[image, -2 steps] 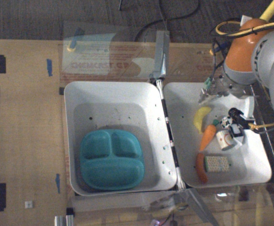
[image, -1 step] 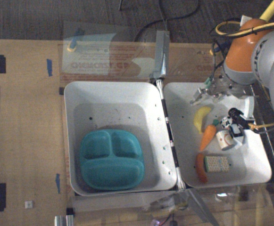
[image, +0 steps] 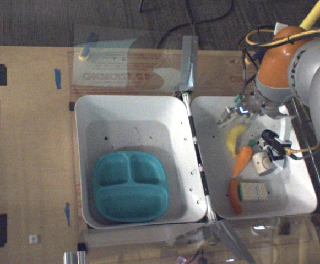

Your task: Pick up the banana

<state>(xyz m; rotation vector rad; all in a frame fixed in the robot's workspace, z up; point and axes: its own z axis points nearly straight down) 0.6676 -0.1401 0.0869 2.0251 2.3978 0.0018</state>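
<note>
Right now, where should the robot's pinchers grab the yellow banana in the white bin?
Probably across its middle, coming straight down from above. The curved yellow banana lies flat in the right-hand white bin, running roughly up and down the picture, so the fingers should close across its narrow width. The long orange carrot sits close at its lower end, so the upper half looks freer. The two-finger gripper hovers just above it.

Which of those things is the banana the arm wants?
Look in the right bin, near its upper middle, just under the arm's tool. The banana is the pale yellow piece there, beside the orange carrot and paler than it.
</note>
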